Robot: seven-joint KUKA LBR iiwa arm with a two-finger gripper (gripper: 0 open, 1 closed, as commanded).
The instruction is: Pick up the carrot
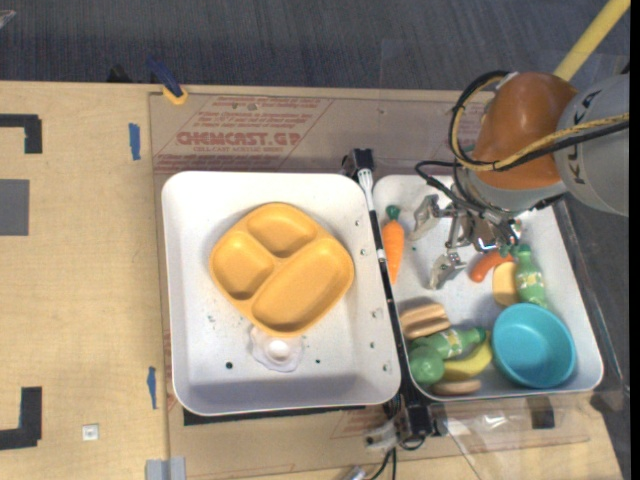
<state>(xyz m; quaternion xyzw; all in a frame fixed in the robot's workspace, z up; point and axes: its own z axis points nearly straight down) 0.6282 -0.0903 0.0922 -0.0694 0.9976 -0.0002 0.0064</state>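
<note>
Against the left wall of the right-hand bin, the carrot lay lengthwise with its green top pointing away, clear of the other toy food crowded toward the near end. Just to its right hovered the pincer, fingers spread wide and holding nothing, seemingly lined up to descend on it.

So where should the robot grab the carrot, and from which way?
Probably around the middle of the carrot, coming straight down from above. It lies flat and lengthwise along the right bin's left wall, green top pointing away from the camera. The fingers should close across its narrow width. The wall sits close, so one finger has little room there.
</note>
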